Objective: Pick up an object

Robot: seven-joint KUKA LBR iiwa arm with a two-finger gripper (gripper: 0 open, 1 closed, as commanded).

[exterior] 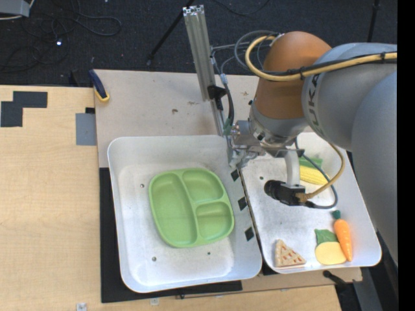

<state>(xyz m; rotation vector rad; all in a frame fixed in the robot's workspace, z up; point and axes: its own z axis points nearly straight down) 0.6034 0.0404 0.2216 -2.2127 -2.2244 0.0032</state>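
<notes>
My gripper (238, 155) hangs low over the far end of the rim where the two bins meet, below the grey wrist and orange band. I see nothing held in it. The right bin (363, 254) holds an ear of yellow corn (311, 173) just right of the wrist, partly hidden by the arm. Toward the near right lie an orange carrot (343, 237), a yellow and green piece (329, 251) and a triangular pizza slice (287, 254). A green divided plate (191, 207) lies in the left bin (130, 238).
An upright aluminium post (202, 57) stands behind the bins, close to the gripper's left. Black clips (245, 219) sit along the rim between the bins. The wooden bench (45, 193) stretches to the left.
</notes>
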